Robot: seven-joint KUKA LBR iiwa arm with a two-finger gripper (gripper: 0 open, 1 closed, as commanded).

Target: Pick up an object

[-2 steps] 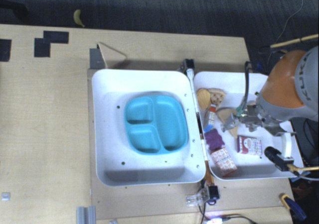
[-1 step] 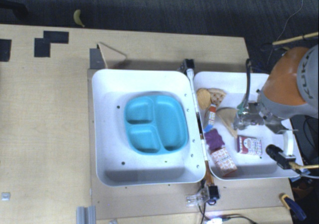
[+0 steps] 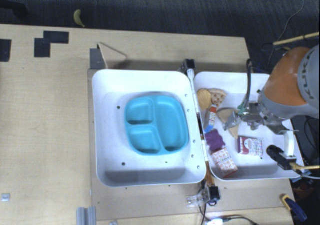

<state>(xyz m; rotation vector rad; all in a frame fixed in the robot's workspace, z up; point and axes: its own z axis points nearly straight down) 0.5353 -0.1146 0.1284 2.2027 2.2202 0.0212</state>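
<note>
Two shallow white bins, set side by side on the table (image 3: 45,134). Found the jaws low over the right bin (image 3: 257,169), carried by the grey arm (image 3: 300,94) with its orange band. Could not tell how far apart the jaws stood, nor whether anything lay between them.

Several loose things to pick from, all lying in that same bin, close around the jaws:
- Just to the view's left of the jaws, a small bottle (image 3: 212,116) with a red cap, lying along the bin's inner wall.
- Up and to the left of the jaws, a tan lumpy object (image 3: 209,97), too blurred to name better.
- Down and to the left, near the jaws, a purple object (image 3: 215,140).
- Farther down on that side, a red-and-white packet (image 3: 224,162), touching or nearly touching the purple object.
- Just below the jaws, toward the view's lower edge, a small red-and-white carton (image 3: 250,146), flat on the bin floor and apart from the packet.

Well off to the view's left of the jaws, in the left bin (image 3: 106,134), a blue divided tray (image 3: 156,123), lying flat in the middle.
</note>
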